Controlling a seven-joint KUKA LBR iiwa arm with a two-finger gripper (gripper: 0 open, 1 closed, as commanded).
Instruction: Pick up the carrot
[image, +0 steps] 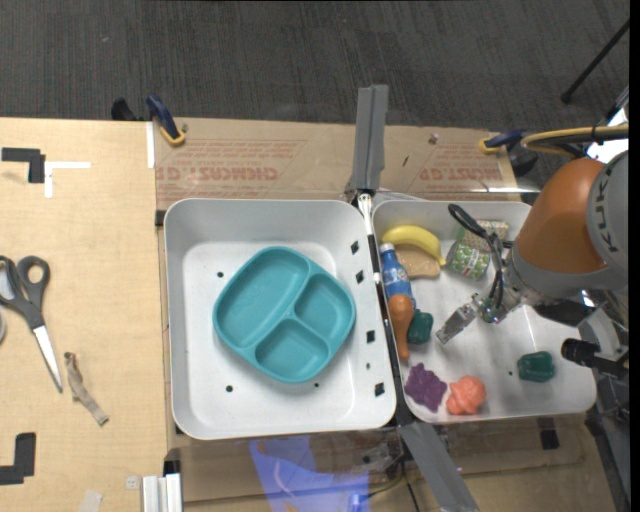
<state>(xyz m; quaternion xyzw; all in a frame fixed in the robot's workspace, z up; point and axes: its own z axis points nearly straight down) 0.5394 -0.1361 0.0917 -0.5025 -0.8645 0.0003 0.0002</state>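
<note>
- Because the carrot (401, 322) lies along the left wall of the right bin (560, 400), touching a blue bottle (390, 270) at its top end and just beside a dark green block (419, 327), a good grasp would come from above — fingers straddling the orange body across its width, clear of both neighbours.
- From the right, the grey arm reaches in over the right bin, its orange band above the wrist.
- At the arm's tip, the gripper (462, 320) hangs near the carrot, not touching it — fingers apart, nothing between them.
</note>
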